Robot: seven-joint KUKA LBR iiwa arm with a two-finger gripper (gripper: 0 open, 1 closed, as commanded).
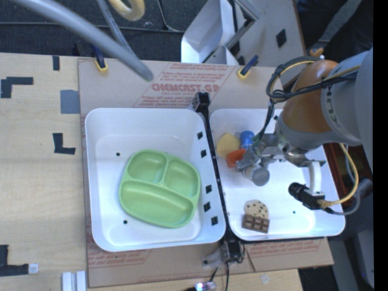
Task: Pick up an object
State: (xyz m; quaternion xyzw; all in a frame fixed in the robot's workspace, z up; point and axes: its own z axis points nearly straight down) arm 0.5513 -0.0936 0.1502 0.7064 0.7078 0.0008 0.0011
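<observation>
My gripper (251, 162) hangs low in the right bin (285, 223), among a small cluster of objects at its upper left. A yellow piece (227, 143) lies against the bin's left wall. Just beside the fingers rests an orange-red piece (236, 157), with a blue piece (247, 138) behind it. A round grey part (260, 176) shows under the gripper. Near the bin's front lie a chocolate-chip cookie (256, 208) and a brown waffle-like block (255, 224). The grey arm with its orange band (309, 102) covers the bin's upper right.
The left bin (97, 162) holds a green divided plate (160, 188). A black divider (209, 162) runs between the bins. Black cables (306, 196) trail from the wrist over the right bin's right side. A cardboard sheet (182, 83) lies beneath both bins.
</observation>
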